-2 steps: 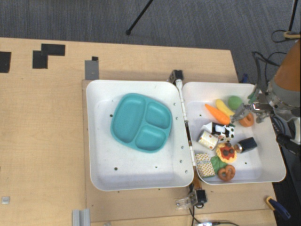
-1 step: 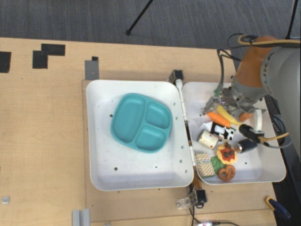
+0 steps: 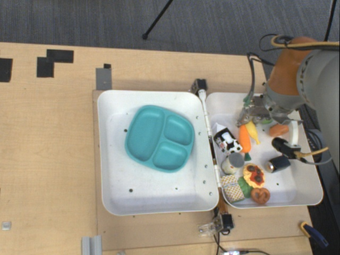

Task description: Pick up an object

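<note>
My gripper hangs low over the back of the right bin. Its tip is right above the upper end of an orange carrot, which lies next to a small yellow piece. I cannot make out whether it touches the carrot. Left of the carrot lies a black-and-white cow toy. Nearer the front are a pale round can, a waffle, a pizza slice and a brown doughnut.
The left bin holds a teal divided plate. An orange-pink piece lies by the wrist at the right bin's right side. The arm covers that bin's back right corner. A divider rail runs between the bins.
</note>
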### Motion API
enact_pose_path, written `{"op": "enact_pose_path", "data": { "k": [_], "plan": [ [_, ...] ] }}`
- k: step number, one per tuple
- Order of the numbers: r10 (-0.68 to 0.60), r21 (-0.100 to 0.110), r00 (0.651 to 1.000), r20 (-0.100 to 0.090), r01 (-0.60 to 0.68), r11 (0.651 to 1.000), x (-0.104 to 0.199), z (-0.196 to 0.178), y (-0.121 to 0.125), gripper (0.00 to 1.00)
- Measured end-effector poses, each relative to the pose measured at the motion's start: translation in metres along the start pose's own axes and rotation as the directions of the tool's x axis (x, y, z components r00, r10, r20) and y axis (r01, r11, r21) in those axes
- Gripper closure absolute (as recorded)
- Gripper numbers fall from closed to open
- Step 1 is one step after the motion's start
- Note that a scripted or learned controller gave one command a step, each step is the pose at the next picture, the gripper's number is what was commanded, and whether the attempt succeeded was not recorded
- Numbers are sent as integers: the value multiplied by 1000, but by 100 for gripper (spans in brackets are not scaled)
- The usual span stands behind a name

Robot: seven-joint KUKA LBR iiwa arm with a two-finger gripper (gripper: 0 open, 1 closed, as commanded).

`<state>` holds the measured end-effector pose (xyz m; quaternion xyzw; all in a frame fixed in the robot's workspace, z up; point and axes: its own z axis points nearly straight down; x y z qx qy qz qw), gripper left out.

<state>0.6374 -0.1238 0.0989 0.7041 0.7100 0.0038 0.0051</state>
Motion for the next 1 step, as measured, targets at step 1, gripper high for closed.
{"op": "enact_pose_path", "data": {
  "k": [1],
  "plan": [
    [1,8,1000,-2,-1,1000,43,-87,-34,100]
  ]
}}
